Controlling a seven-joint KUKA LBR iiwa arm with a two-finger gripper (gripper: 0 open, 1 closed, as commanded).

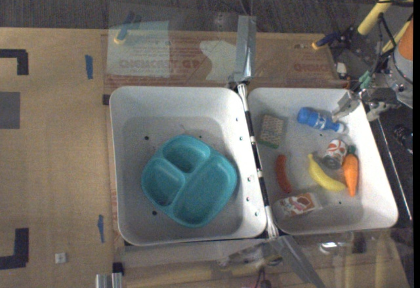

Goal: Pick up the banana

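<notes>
- Banana (326, 176) lies flat in the right bin (384, 205), towards its 4 o'clock side, curved, long axis running roughly 10-to-4.
- Tight spot: carrot (352, 174) just beside it at 3 o'clock, small printed can (335, 151) touching or nearly so at 12. Red sausage-like thing (283, 173) sits apart at 9, snack packet (298, 203) near at 7.
- Gripper (346, 104) hangs at the bin's 1 o'clock corner, by the blue bottle (317, 119), nothing visibly held; whether the jaws are open or closed, can't tell from here.
- Best approach imo: come over to 6 o'clock of where it is now, drop onto the banana's middle, jaws across the short width.
- Risk: a finger landing on the carrot or can & shoving the banana off.
- Left bin w/ teal divided plate (190, 179) isn't involved.
</notes>
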